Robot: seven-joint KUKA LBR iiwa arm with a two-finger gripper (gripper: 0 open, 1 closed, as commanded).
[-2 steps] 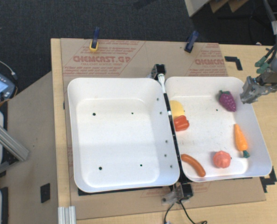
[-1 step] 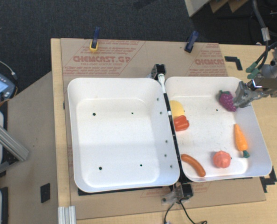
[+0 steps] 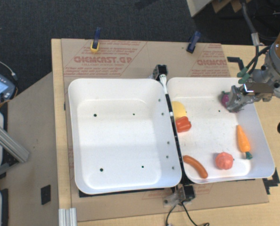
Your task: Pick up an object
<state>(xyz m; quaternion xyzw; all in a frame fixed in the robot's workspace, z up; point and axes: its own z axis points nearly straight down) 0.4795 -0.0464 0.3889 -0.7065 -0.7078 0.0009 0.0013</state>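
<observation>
- Camera view, slanted down onto a tan bench (image 3: 31,126) with a brown cardboard sheet (image 3: 130,60) printed in red lettering under both bins.
- Dark carpeted floor (image 3: 60,13) beyond the far edge; a yellow-and-blue clamp (image 3: 96,42) and a blue clamp (image 3: 193,41) pinning the cardboard at the back.
- Left bin (image 3: 116,135): white, shallow, showing a few small dark holes in its floor.
- Right bin (image 3: 215,126): touching the left bin along a black divider strip (image 3: 170,121).
- Against that divider, a yellow piece (image 3: 178,109) with a red piece (image 3: 183,124) touching its near side.
- Near the front wall, an orange-red sausage shape (image 3: 195,166) and, beside it, a pink rounded piece (image 3: 224,160).
- Along the right side, an orange carrot (image 3: 243,141), green tip toward the front.
- Gripper (image 3: 234,100) low over the far right corner of the right bin, a purple object (image 3: 224,98) just at its left side; cannot tell whether the claw is wide, narrow, or clamped on it.
</observation>
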